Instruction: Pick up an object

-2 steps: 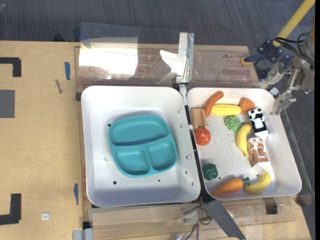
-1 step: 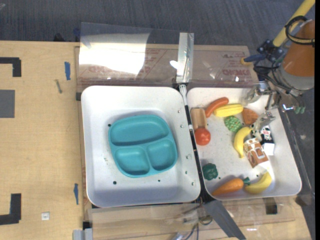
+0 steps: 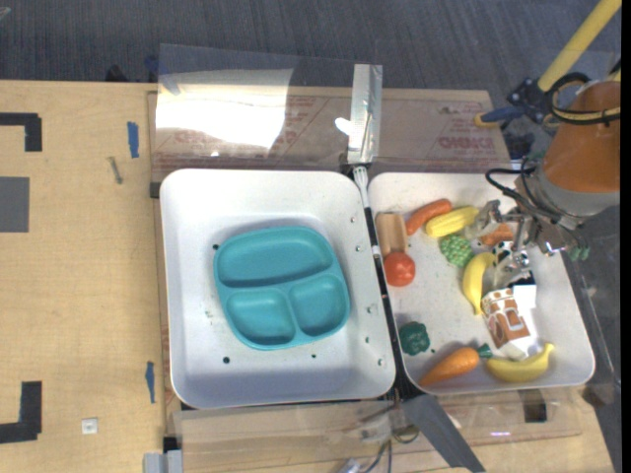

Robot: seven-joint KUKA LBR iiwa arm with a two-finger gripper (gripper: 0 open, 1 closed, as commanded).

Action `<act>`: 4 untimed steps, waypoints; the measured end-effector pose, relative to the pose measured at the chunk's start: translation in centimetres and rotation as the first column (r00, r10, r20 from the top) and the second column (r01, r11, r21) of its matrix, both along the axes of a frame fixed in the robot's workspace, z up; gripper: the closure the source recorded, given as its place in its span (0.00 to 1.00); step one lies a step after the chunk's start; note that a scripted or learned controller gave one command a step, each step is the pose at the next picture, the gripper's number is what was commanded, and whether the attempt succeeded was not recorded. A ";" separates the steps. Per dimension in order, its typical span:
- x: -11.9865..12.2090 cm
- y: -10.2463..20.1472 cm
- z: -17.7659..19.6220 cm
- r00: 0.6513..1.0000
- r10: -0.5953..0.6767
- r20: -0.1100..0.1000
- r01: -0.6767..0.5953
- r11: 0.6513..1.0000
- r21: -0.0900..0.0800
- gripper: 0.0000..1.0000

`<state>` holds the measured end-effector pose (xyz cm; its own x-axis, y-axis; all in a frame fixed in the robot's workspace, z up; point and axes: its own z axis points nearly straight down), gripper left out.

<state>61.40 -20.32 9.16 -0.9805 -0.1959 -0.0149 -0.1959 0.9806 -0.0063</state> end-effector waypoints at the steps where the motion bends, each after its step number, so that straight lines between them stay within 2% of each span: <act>1: -4.1 5.0 0.1 0.992 -0.123 0.001 0.123 0.992 0.003 0.00; 2: 0.5 9.4 0.1 0.998 -0.066 0.002 0.066 0.998 0.004 0.00; 3: -1.1 10.3 0.2 0.999 -0.054 0.004 0.054 0.999 0.002 0.00; 4: -0.7 10.4 1.6 0.999 -0.051 0.018 0.051 0.999 0.003 1.00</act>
<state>60.71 -9.88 10.72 -0.9889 -0.1452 -0.0331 -0.1450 0.9894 -0.0070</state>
